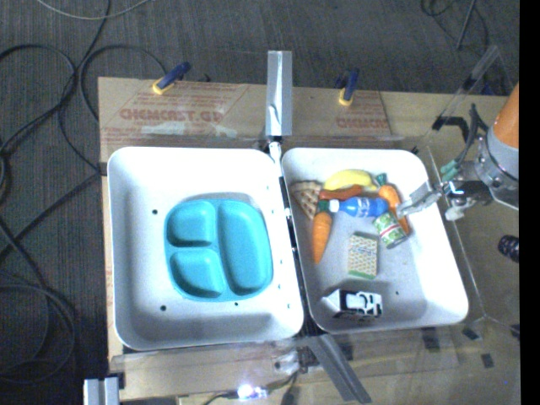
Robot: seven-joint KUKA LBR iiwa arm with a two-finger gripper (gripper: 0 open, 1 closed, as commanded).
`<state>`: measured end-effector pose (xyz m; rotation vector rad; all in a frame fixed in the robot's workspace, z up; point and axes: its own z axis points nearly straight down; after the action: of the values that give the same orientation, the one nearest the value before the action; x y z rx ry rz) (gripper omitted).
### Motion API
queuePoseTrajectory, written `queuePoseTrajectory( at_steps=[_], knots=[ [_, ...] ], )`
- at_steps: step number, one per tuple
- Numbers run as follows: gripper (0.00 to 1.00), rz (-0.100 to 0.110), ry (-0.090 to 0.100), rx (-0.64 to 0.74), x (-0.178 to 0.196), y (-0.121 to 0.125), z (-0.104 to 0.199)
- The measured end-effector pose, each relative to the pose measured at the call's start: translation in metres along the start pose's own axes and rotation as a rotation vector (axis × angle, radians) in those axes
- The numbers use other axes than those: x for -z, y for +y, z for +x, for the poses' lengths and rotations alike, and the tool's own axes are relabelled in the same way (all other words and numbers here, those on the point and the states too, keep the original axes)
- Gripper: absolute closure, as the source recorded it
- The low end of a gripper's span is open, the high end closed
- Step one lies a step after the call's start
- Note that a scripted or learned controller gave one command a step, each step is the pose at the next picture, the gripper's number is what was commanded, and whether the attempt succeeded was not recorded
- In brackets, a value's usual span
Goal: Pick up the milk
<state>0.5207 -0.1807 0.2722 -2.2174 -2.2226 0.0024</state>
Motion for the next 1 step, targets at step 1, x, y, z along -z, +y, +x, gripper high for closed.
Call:
queuePoseTrajectory(
  at_steps=[1],
  knots=[
    [0.0,0.001,0.001,0.105,-0.1528,0.0075,-0.018]
  ],
)
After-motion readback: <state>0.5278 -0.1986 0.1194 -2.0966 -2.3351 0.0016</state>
